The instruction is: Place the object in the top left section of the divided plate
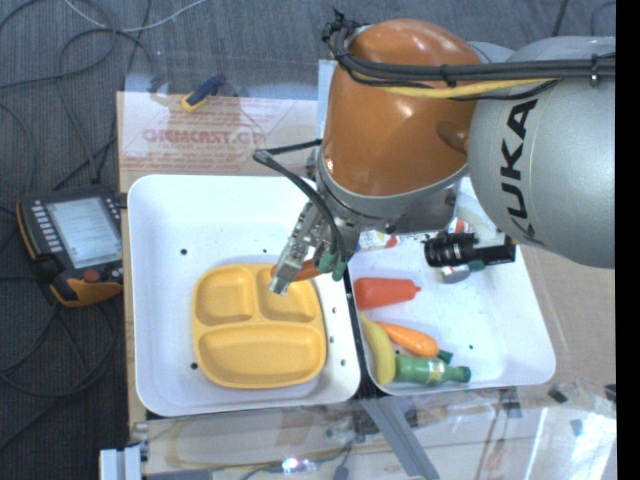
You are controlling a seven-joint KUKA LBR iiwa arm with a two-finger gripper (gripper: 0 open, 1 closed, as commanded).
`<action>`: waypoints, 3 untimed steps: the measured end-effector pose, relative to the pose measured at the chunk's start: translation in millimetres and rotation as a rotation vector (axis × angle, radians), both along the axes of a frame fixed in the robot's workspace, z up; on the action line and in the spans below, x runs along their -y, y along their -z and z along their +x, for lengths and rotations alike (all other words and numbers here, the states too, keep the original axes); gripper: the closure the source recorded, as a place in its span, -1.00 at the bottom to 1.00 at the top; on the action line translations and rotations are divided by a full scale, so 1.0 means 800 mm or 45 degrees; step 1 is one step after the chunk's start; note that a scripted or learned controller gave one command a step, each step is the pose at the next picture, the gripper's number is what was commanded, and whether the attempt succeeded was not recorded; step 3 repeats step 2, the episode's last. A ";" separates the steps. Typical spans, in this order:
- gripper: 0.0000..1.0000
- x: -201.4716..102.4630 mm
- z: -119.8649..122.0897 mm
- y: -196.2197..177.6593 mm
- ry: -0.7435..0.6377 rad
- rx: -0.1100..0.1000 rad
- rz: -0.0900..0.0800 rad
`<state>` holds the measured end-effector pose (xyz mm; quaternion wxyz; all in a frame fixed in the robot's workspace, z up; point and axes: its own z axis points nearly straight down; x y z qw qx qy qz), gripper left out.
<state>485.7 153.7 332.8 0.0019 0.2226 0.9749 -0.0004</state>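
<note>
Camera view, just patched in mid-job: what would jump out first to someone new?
The arm's big orange band dominates the upper middle, hanging over the seam between the two bins. Below it the tool hangs at the upper right corner of the yellow divided plate in the left bin. Then the right bin's toy food: a red pepper, a carrot, a banana.

The arm [480, 118] hides the right bin's [520, 353] far part and is cut off at the right edge.

Dark grey carpet [60, 388], loose cables [90, 18], teach pendant [68, 236] left.
</note>
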 end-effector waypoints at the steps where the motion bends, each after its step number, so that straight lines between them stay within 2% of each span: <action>1: 1.00 -0.010 -0.001 0.024 -0.438 -0.003 0.001; 3: 1.00 -0.012 0.000 0.012 -0.440 -0.002 0.005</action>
